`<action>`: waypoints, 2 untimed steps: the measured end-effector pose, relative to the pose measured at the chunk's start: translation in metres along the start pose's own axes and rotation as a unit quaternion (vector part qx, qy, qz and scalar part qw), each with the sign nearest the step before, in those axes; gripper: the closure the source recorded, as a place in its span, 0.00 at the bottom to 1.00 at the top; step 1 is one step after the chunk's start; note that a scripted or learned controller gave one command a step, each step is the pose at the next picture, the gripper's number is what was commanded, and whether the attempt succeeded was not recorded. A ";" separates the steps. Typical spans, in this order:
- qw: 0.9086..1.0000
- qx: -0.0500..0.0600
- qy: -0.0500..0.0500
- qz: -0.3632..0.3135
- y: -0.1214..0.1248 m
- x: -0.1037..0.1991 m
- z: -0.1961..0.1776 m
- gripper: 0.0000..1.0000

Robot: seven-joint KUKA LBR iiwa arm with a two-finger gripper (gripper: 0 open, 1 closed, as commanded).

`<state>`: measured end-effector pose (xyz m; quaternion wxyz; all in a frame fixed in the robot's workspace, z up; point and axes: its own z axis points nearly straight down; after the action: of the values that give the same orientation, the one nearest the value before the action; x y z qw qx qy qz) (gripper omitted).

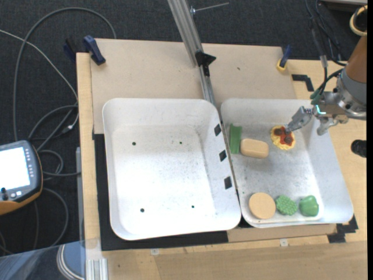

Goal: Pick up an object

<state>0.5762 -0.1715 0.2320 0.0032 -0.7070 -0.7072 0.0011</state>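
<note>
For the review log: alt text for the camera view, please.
The arm's pincer hovers beside a yellow-and-red toy in the right bin, which also holds a tan block, green block, tan disc and two green pieces. The left bin sits alongside.

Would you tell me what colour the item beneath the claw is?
Yellow with a red centre, seen in the camera view.

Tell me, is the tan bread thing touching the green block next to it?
Cannot tell. In the camera view the tan bread piece sits right beside the green block, their edges meeting with no clear gap or contact.
</note>
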 end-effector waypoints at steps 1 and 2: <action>1.000 -0.002 0.000 0.000 0.001 0.000 -0.002 0.00; 1.000 0.000 0.000 0.000 -0.008 0.005 0.046 0.00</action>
<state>0.5678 -0.1661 0.1857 0.0035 -0.7070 -0.7072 0.0015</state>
